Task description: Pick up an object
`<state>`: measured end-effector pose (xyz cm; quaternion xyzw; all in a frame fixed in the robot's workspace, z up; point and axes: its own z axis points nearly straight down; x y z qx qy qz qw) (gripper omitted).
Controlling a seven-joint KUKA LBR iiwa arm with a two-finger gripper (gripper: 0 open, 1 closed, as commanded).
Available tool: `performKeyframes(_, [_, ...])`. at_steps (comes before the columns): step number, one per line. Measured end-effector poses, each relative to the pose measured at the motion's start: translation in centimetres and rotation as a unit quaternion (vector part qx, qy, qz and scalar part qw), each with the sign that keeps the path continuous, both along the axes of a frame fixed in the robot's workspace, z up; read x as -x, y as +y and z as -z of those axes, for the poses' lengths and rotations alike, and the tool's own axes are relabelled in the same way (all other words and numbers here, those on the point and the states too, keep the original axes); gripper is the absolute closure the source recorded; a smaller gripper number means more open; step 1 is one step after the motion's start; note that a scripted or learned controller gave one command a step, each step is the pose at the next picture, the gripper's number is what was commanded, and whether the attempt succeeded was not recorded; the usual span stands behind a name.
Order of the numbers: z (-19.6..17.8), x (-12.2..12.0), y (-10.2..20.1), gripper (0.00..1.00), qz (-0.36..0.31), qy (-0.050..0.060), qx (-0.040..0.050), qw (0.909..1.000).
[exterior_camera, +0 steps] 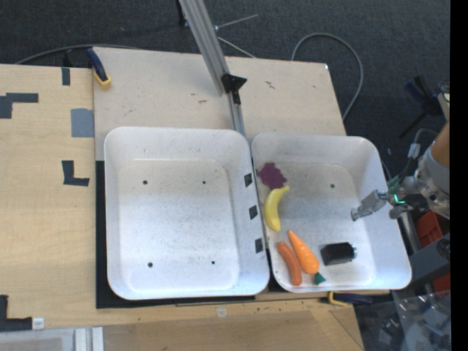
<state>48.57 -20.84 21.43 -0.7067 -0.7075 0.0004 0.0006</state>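
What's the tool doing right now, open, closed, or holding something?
Tool: over the right bin's right edge, nothing seen in it; open or closed cannot be told.

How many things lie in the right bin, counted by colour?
Orange: 2, the carrot and the second carrot
Yellow: 1, the banana
Purple: 1, the purple piece
Black: 1, the black block
Total: 5, all in the right bin
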Motion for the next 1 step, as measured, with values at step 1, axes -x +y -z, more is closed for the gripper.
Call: performKeyframes(1, [4.45, -0.33, 0.35, 0.0, 0.0, 0.002, -0.0004, 1.0])
